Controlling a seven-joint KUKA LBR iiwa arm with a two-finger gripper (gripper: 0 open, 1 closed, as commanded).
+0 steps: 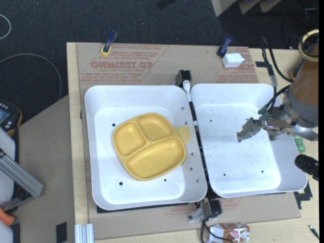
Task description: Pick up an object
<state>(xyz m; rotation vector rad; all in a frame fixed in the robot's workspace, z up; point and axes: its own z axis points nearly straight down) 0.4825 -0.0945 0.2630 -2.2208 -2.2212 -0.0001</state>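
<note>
A yellow divided plate lies in the left bin. Over the right bin, the gripper hangs with fingers spread, holding nothing.

Left bin: shallow white plastic bin holding a yellow three-compartment plastic plate, lying flat near the middle.
Right bin: second shallow white bin.
Arm: grey arm with orange band reaching in from the right.
Gripper: dark two-finger gripper above the right bin's floor, nothing visible between its fingers.
</note>
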